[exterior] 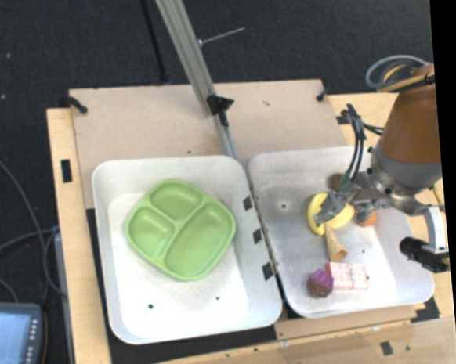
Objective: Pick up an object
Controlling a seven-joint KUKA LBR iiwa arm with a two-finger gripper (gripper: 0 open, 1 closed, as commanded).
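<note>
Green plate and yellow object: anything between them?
Camera view: bare floor of both bins and their adjoining rims lie between the green plate and the yellow object. No loose items.

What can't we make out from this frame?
- Gripper: small and dark against the yellow object in the camera view; grip state unclear.
- Orange object: mostly hidden under the wrist.
- Brown object: partly behind cables, too small to identify.
- Pink-and-white packet: print too blurred to read.

Two shallow white bins (113,225) sit side by side. The left one holds one green divided plate (182,229). Right of that plate lie one yellow object (327,211), one tan cone (335,244), one purple object (319,283) and one pink-and-white packet (349,276).
</note>
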